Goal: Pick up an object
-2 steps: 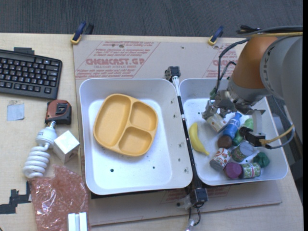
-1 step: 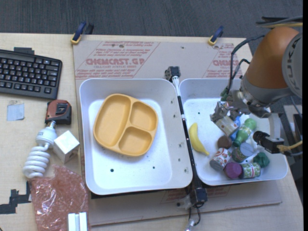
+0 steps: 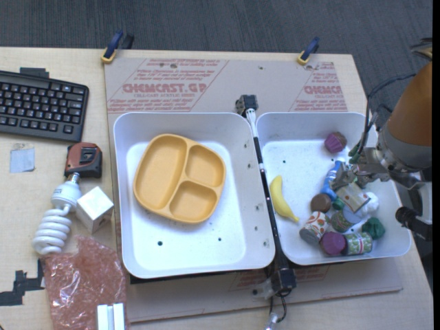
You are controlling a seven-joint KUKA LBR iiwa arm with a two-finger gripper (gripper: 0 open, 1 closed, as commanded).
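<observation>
Grey gripper (image 3: 349, 177) low over toy pile (image 3: 344, 222)

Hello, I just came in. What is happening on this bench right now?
A grey robot arm with an orange band reaches in from the right over the right bin. Its gripper is down among a pile of small toys at that bin's right side; whether it has caught one cannot be seen. A yellow banana lies apart near the bin's left wall. The left bin holds a yellow divided plate. A keyboard and a light bulb sit outside, on the left.
</observation>
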